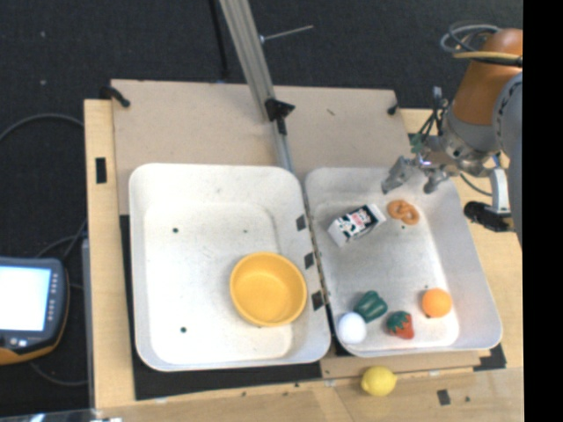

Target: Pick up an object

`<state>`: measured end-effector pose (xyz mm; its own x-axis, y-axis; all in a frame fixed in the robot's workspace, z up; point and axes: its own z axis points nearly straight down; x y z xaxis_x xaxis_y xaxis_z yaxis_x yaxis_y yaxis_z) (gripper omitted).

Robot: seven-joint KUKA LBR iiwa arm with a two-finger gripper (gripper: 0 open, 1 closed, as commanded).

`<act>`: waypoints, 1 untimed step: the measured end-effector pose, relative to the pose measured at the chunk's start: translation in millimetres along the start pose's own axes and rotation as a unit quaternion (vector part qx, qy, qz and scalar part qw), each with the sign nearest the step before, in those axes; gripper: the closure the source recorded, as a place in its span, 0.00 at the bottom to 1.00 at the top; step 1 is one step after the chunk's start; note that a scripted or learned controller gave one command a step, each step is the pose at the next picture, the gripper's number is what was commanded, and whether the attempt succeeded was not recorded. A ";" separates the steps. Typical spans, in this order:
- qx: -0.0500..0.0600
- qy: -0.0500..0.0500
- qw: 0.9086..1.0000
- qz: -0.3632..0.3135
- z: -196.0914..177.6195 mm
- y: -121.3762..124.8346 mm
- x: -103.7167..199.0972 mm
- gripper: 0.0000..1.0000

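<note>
We read this as a robotics lab test cell, not a home or shop. A plain board bench point(220, 121) stands on dark carpet and bears two shallow white bins point(158, 236) side by side, held in place with black clips. An aluminium extrusion post point(246, 42) rises slantwise from the bench's far side. An industrial arm point(484, 86), grey with an orange band, reaches in from the right. A handheld control pendant point(26, 306) with a lit screen sits at the left, a black cable point(35, 139) looping near it. The contents are toy props: plastic fruit point(435, 302) and a yellow bowl point(268, 288).
</note>
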<state>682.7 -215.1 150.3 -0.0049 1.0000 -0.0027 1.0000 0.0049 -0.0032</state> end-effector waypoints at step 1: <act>0.000 0.000 1.000 -0.001 47.8 0.2 -1.4 0.00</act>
<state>682.7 -216.6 102.5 -0.0074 1.0000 -0.0035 1.0000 0.0074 -0.0024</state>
